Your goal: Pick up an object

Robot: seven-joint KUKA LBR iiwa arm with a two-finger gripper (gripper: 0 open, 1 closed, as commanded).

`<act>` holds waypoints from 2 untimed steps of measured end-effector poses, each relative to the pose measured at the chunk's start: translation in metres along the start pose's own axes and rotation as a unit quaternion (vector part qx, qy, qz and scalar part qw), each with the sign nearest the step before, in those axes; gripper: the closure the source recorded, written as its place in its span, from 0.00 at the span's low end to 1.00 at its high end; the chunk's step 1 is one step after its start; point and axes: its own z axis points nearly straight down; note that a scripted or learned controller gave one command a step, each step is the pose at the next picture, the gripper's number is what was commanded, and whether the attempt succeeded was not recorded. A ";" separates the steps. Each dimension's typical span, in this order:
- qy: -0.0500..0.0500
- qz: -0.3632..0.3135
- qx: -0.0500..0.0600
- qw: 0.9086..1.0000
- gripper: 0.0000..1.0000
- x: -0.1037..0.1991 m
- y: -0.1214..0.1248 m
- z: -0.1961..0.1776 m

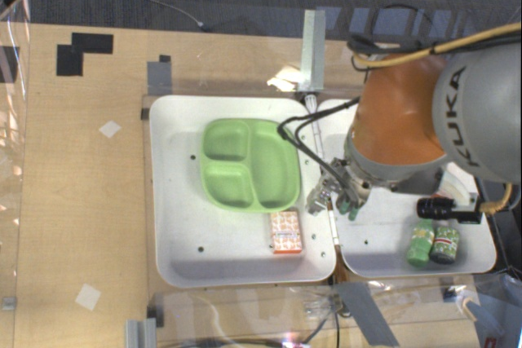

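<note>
- The divided tray (249, 165) lies in the left bin (175, 257).
- The small carton (285, 231) sits just before it.
- Two bottles (433, 244) lie in the right bin (375, 261).

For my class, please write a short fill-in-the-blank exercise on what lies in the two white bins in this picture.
1. The divided plate in the left bin is ____ in colour.
2. The plate has ____ compartments.
3. The small carton lies in the ____ bin.
4. The two bottles stand in the ____ bin.

Missing words: green; three; left; right
</note>
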 end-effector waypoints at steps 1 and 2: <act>-0.002 -0.281 -0.001 0.960 1.00 0.006 0.012 -0.044; 0.002 -0.209 0.000 0.978 1.00 0.014 0.046 0.006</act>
